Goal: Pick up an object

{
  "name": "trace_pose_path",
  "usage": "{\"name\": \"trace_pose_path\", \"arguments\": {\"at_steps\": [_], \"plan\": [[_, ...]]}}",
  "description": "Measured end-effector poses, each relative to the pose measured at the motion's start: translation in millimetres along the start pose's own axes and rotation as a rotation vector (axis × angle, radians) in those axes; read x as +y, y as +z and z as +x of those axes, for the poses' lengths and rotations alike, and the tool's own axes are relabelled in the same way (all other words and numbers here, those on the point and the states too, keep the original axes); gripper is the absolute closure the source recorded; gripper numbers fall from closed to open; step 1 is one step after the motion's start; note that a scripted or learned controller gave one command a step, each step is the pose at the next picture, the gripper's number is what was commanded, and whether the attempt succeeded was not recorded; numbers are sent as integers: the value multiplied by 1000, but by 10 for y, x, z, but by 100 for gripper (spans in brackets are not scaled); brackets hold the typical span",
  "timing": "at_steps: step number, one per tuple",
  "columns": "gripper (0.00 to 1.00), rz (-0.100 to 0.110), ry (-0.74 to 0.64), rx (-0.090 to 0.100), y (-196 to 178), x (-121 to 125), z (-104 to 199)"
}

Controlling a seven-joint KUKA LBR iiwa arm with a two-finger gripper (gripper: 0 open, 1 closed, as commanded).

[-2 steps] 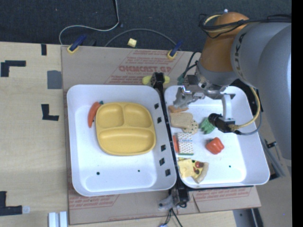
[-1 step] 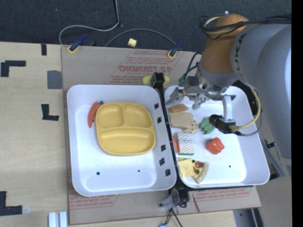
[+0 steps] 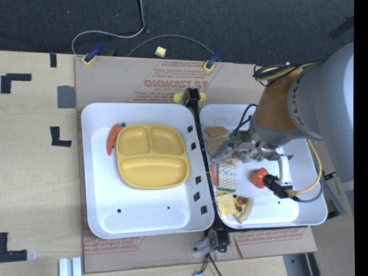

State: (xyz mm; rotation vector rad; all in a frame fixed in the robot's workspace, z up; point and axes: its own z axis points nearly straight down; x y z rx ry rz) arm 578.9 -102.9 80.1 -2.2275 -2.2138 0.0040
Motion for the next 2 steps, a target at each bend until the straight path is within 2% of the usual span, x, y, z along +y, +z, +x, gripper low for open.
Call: {"name": "trace_pose_path", "arguments": {"at_steps": [1,2], "plan": [[0,-5,-8,1,-48,458,-37],[0,0,-10,0,-42,899,40]]}}
